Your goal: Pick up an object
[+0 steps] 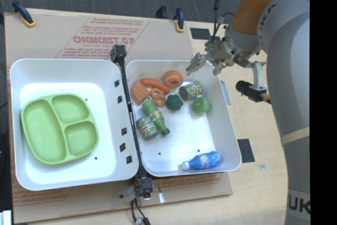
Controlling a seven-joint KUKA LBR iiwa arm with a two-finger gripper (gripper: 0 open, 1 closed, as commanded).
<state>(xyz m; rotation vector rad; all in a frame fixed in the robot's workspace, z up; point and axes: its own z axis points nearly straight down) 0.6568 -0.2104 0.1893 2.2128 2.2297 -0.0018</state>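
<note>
2 bins sit side by side on a board (105,34). the left bin (31,176) holds a divided tray (59,127), lying toward its left side. the right bin (224,137) holds a cluster near its far edge: a waffle (139,91) at the left, a hot dog (153,83) behind it, a doughnut (172,79) to the right, then a can (190,90). a pretzel (157,96) lies just in front of the hot dog. a broccoli (174,103) and an apple (200,106) lie in front of the can. a bottle (155,115) and a second can (146,127) lie by the left wall. another bottle (201,161) lies alone at the near edge. the gripper (206,64) hangs over the far right corner.
</note>
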